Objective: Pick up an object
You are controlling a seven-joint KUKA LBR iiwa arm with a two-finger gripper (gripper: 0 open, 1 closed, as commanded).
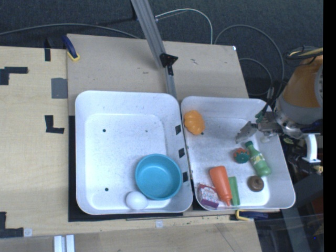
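The right bin holds an orange rounded toy near its back left, a small teal and red piece, a green bottle, a brown ring, an orange carrot-like toy, a thin green stick and a purple-edged packet. My gripper hangs over the right bin's right part, just above the green bottle's top, its grey fingers pointing left. Nothing shows between them.
The left bin holds a blue bowl and a white ball at its front. A grey pole slants in from the top to the bins' divider. Cables lie behind the right bin.
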